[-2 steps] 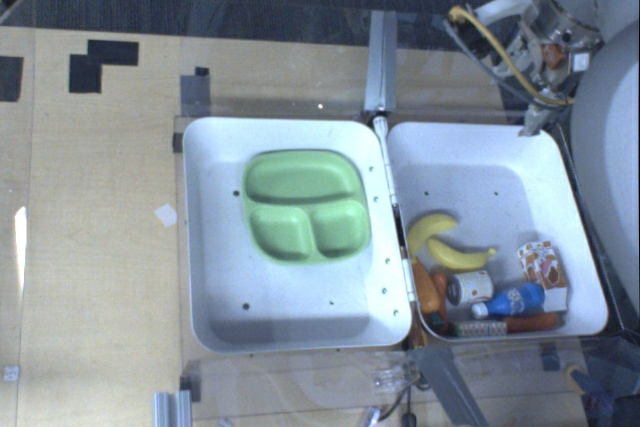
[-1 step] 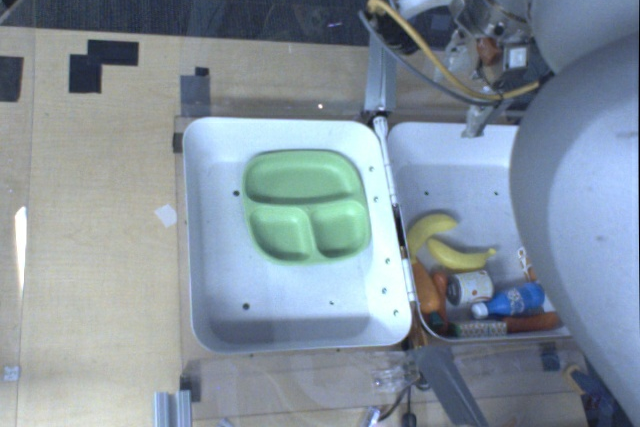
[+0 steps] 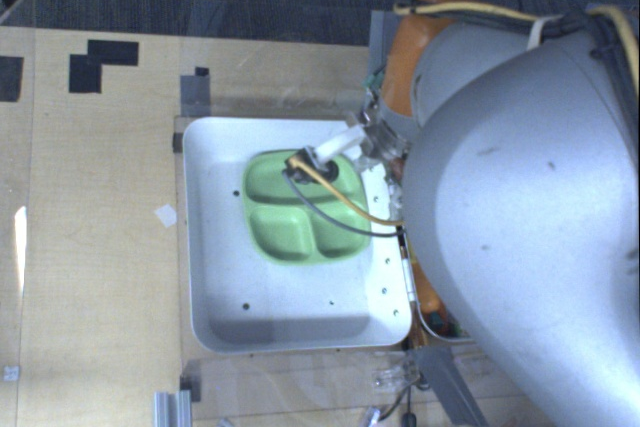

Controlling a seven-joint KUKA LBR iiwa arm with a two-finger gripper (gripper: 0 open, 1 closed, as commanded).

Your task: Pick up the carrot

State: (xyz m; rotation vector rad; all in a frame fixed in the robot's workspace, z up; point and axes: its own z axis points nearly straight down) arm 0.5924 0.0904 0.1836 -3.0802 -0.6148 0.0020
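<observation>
Grey robot arm, nearest the lens, spans the bench's right side and ends in a two-finger gripper over the right rim of the shallow white left bin, beside the far-right corner of a green divided plastic tray. Gripper opening: cannot be told; nothing is seen held. An orange sliver under the arm, just past that rim, is possibly the carrot, which would place it toward the bench's near edge from the gripper, long axis hidden.

A white bin holding a green divided tray, grey arm overhanging its right edge
</observation>
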